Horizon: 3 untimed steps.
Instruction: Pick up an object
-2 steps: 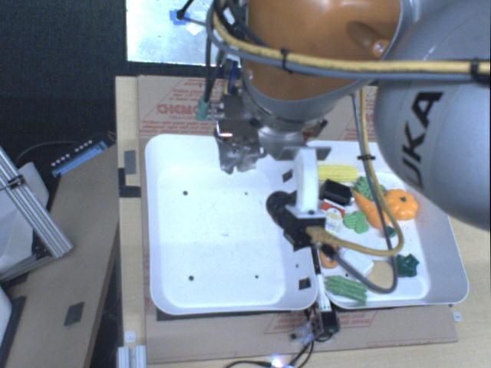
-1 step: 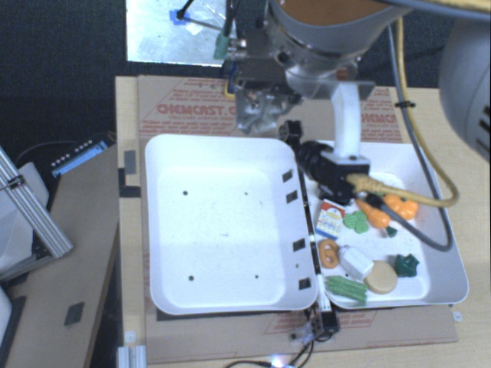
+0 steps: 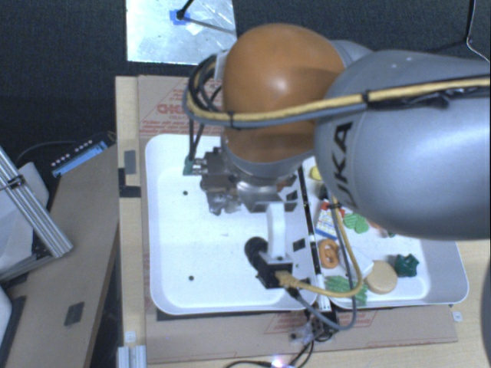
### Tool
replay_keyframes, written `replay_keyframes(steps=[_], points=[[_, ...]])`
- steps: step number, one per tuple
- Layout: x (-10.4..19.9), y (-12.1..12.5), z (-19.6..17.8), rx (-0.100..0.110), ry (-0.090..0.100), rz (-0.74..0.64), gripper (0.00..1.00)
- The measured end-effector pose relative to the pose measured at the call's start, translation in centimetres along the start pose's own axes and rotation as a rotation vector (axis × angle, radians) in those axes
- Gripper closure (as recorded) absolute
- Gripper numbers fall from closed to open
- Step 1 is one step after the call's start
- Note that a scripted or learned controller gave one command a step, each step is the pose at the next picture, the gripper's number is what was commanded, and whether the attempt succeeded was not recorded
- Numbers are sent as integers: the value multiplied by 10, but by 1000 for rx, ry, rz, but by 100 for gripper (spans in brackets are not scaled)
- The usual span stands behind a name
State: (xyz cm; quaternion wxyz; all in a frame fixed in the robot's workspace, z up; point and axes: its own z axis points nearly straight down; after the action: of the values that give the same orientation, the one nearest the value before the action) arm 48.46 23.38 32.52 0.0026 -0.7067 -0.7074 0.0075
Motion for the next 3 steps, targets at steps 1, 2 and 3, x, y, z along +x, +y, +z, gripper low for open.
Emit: replay_keyframes(steps=[1,2,3], points=[[-12,3,62,-10,5,1,100],[1,41,-62,-31,14,-3,100],[0,80,-87,-21,9,0,100]])
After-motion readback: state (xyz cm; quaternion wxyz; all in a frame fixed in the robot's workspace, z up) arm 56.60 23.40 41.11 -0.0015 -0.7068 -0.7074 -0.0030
